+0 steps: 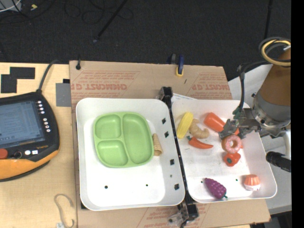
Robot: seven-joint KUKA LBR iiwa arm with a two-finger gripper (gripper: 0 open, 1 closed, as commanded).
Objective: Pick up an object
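Over the right bin (266,151), my hand (232,133) hangs above a pink doughnut (232,144); grip state indiscernible; red chilli (200,144) alongside.

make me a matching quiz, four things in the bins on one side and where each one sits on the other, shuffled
Things:
1. green divided plate
2. purple grapes
3. corn cob
4. pink donut

Places:
A. right bin, near edge
B. under the hand
C. left bin
D. right bin, by the divider between the bins

Pairs: 1-C, 2-A, 3-D, 4-B
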